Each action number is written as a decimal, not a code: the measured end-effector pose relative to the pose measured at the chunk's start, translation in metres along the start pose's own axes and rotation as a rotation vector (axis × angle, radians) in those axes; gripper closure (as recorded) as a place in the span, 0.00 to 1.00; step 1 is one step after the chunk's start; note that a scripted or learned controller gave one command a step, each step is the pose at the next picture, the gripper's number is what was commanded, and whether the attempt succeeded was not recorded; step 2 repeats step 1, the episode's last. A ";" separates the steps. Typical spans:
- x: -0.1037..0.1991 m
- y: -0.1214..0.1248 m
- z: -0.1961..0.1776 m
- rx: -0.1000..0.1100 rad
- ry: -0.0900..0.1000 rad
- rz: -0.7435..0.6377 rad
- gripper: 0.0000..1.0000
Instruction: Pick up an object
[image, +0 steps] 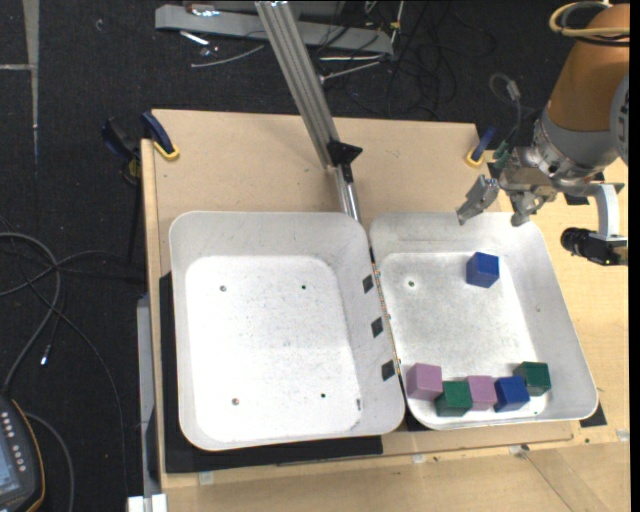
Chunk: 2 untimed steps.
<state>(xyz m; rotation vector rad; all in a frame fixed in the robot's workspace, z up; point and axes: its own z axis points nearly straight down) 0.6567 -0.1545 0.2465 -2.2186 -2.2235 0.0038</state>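
Overhead, splayed metal gripper (496, 208); matte blue cube (482, 269).

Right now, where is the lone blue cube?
The lone blue cube sits in the right bin's far part, apart from the row of cubes along its near edge, just below the end effector.

A: How's the light?
B: Even and bright from overhead; the white bins (270, 330) nearly wash out, with soft shadows at their rims.
A: Sharpness?
B: Slightly grainy; the floor (70, 80) around the tabletop (250, 165) stays dark.
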 end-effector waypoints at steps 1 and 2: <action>-0.035 -0.031 0.131 -0.006 -0.002 0.001 0.00; -0.035 -0.031 0.131 -0.006 -0.002 0.001 0.00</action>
